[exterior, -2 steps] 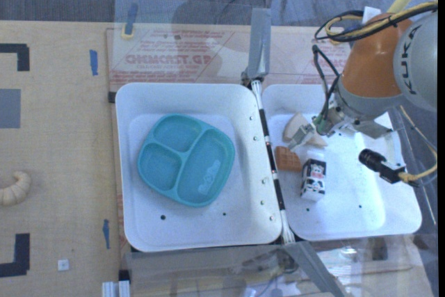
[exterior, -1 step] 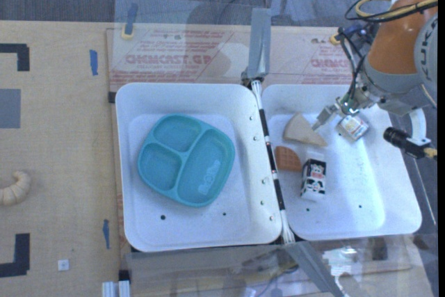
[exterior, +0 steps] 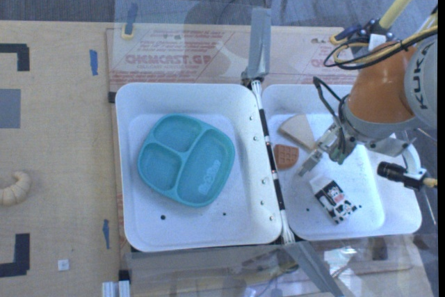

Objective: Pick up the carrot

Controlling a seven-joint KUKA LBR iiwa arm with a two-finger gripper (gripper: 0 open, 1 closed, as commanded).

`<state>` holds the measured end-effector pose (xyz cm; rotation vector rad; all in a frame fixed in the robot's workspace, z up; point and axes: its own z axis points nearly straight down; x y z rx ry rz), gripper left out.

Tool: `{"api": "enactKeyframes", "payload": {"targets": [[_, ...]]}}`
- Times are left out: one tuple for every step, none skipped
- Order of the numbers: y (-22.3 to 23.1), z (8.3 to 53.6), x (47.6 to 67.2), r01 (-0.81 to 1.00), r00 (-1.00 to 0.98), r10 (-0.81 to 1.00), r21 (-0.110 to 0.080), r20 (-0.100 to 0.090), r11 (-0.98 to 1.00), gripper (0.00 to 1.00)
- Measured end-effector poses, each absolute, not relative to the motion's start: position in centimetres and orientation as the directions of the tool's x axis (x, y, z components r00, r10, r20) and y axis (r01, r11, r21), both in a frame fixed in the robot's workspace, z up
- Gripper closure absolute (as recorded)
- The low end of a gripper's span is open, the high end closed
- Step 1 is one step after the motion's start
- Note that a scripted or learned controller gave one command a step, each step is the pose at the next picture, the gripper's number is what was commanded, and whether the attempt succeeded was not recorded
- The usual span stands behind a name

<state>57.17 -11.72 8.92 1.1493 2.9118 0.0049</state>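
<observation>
I hover the hand (exterior: 316, 155) low in the right bin (exterior: 396, 219), by the waffle piece (exterior: 286, 156) and tan wedge (exterior: 297, 130); can't tell its opening or any hold. No carrot I can pick out. Teal plate (exterior: 185, 160) sits in left bin (exterior: 139, 219).

Teal plate (exterior: 185, 160) in left bin (exterior: 132, 108), tool (exterior: 314, 158) perhaps empty

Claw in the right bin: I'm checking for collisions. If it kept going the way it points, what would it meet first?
Probably the orange-brown waffle-like piece, just beyond the claw, though depth is unclear from above.
</observation>
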Motion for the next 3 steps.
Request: {"api": "enactKeyframes", "payload": {"targets": [[-12.1,10.2,57.4,0.689,-0.725,0.689,0.015,-0.019,0.725,1.0],[-5.9,18.5,52.9,0.89,-0.456,0.89,0.003,-0.002,0.456,1.0],[-2.2,18.4,52.1,0.998,-0.064,0.998,0.001,0.0,0.064,1.0]]}}
